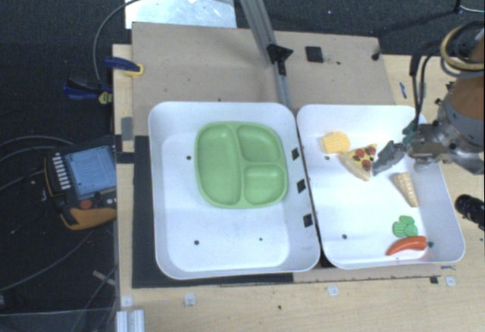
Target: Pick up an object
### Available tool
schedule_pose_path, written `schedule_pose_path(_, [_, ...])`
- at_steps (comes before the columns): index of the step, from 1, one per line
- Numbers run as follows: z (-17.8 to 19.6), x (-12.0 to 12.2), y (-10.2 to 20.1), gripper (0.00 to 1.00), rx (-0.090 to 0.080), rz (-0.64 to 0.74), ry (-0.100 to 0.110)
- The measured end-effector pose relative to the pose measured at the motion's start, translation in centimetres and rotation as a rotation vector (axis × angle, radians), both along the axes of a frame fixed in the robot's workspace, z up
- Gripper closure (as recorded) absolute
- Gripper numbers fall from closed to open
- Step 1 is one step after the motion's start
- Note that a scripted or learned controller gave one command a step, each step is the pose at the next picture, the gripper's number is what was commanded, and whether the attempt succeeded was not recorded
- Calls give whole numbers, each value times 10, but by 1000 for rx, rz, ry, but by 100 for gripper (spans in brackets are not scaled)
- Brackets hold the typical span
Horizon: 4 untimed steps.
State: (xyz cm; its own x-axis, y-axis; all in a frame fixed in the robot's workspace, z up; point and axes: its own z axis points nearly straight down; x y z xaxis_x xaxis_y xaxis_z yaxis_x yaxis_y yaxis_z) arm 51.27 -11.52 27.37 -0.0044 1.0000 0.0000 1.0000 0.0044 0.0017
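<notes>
We take the right bin [447, 228] as our landmark, since everything loose lies in it: a pizza slice [359, 160] toward its upper middle, a yellow piece [336, 142] just up and left of that slice, a pale cone [406, 188] to the slice's lower right, and a green piece [405, 227] touching a red sausage [407, 246] in the bin's near right corner. These toys are spread apart, which leaves room to come down on one alone. Our gripper [385, 157] reaches in over the bin's right wall and hangs low, right beside the pizza slice's right edge, so we judge that slice to be the target. Whether the gripper is apart or together we cannot tell. The left bin [170, 247] bears a green divided plate [241, 164], well apart from the reach. Nothing looks lifted yet; all pieces lie flat on the bin floor.
</notes>
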Motion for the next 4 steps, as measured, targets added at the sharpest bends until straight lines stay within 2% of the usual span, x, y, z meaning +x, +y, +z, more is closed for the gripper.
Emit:
schedule_pose_path(2, [-88,-11,4,0,1,-3,4])
schedule_pose_path(3, [-143,-2,5,0,1,-3,5])
schedule_pose_path(4, [-130,0,4,100,0,-3,-1])
